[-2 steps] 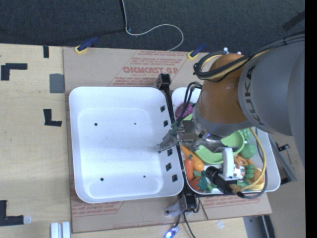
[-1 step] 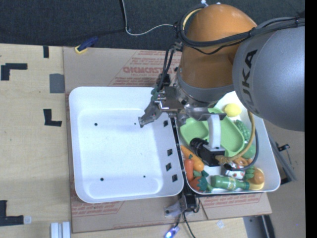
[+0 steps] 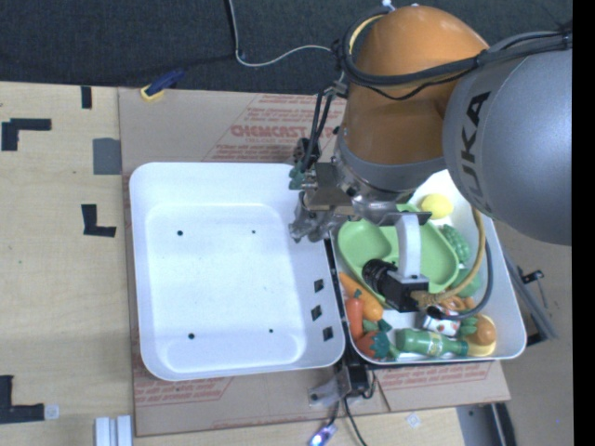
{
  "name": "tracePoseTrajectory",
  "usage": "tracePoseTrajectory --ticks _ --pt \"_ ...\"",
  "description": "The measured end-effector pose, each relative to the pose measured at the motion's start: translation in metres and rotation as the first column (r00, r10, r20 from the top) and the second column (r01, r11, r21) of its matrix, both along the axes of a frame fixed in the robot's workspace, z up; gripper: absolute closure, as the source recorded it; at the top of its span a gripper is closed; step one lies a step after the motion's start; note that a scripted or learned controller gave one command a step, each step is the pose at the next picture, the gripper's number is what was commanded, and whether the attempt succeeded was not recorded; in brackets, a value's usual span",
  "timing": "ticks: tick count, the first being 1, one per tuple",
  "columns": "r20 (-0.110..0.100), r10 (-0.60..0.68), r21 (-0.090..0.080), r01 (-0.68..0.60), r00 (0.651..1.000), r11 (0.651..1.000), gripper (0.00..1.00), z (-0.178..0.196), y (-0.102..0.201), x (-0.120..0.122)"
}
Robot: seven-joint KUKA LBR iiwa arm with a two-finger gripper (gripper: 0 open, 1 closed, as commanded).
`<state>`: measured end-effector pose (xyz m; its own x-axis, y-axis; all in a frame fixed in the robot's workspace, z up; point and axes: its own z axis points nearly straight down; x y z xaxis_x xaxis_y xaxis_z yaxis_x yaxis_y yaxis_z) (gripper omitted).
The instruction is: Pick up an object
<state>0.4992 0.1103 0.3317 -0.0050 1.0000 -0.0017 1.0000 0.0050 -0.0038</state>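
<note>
The right bin point(image 3: 509, 334) holds several toy foods. Among them are a green bowl point(image 3: 370, 242), a yellow ball point(image 3: 436, 204), an orange carrot point(image 3: 354, 312), a green vegetable point(image 3: 423, 343) and a yellow-orange fruit point(image 3: 482, 332). My arm's orange band and grey wrist hang over the back half of this bin and hide part of it. The gripper point(image 3: 310, 214) shows as a grey metal body at the wrist's left side. It is above the back of the divider between the two bins. I see nothing held in it.
The white left bin point(image 3: 147, 249) lies beside the right one on brown cardboard point(image 3: 232, 128). A black cable point(image 3: 270, 59) runs across the dark floor behind. Black clips point(image 3: 321, 309) sit on the divider rim.
</note>
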Motion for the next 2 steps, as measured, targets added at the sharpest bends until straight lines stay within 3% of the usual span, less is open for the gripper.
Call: tracePoseTrajectory --ticks 1,2 --pt "-0.003 0.002 -0.001 -0.002 1.0 1.0 1.0 0.009 0.0 0.0" --pt "0.014 0.0 0.005 0.0 1.0 1.0 1.0 0.109 0.019 0.002"
